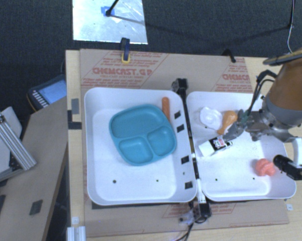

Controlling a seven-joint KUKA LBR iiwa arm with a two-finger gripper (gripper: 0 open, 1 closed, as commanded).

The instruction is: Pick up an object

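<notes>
The right bin (241,185) holds several small items. A white lump (209,117) and an orange piece (228,119) lie near its back left. Close to the divider rests a small white and black box (212,146). At the front right is a pink object (264,167). My gripper (233,132) reaches in from the right, low over the bin, just right of the orange piece and right above the box's end. Whether it touches either one is unclear. The left bin (105,185) carries a teal divided plate (142,134) and a slim orange stick (165,107).
A black ridge (187,134) divides the two bins. A black part (289,166) juts in at the right bin's right edge next to the pink object. The arm's orange band (291,82) hangs over the bin's back right corner. Cardboard (140,69) lies under both bins.
</notes>
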